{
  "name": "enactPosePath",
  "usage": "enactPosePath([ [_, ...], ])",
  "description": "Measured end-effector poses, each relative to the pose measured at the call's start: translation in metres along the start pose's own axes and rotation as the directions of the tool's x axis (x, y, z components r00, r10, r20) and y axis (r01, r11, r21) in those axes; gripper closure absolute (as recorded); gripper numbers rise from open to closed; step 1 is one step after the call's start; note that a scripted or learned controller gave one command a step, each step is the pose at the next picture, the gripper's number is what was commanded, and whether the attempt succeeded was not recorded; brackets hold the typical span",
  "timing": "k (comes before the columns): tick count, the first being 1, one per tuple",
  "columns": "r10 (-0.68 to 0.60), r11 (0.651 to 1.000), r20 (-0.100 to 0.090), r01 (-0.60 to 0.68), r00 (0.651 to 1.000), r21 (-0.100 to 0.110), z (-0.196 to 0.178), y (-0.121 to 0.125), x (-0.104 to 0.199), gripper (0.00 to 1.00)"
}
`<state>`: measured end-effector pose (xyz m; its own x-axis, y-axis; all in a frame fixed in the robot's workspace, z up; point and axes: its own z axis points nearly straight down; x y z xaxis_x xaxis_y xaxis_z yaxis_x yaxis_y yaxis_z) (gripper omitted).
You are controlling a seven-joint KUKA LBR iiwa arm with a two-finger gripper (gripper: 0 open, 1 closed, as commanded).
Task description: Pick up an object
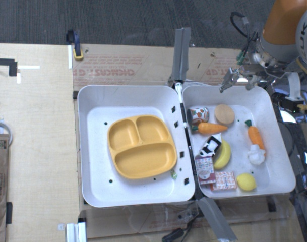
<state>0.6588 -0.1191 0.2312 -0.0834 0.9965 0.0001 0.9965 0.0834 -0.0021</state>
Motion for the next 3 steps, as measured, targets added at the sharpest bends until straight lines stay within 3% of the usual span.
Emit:
enactPosePath([
  [1,0.099,0.995,0.001,-0.099,0.995,0.0,0.073,-0.027,-0.048,0.0],
  [2,0.097,0.995,-0.007,-0.097,0.995,0.0,0.14,-0.079,-0.085,0.0],
  [3,0.1,0.995,-0.005,-0.1,0.995,0.0,0.131,-0.079,-0.087,1.0],
])
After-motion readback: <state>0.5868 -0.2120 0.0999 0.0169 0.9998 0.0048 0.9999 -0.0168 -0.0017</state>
